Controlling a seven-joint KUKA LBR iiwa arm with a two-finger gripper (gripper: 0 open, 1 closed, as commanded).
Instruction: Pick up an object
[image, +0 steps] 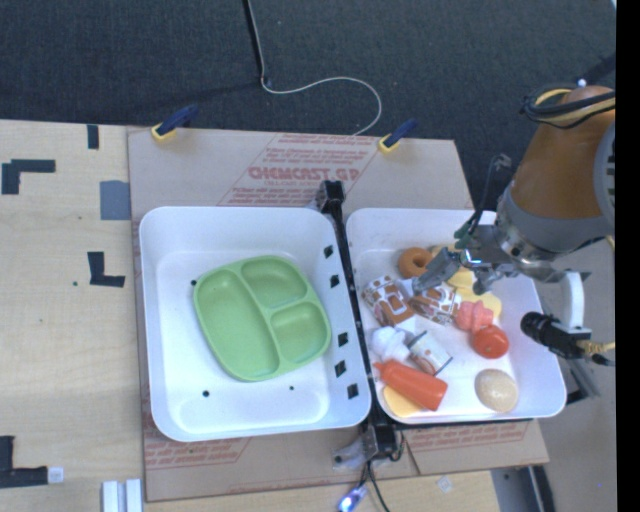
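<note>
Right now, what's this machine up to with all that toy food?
A grey and orange robot arm reaches in from the right, and its tool hangs over the right-hand white bin, among a heap of toy food. Close by lie a small doughnut, a tomato, an egg and a carrot. I can't tell that it has hold of anything yet. The left bin holds a green divided plate, well away from the arm.
</note>
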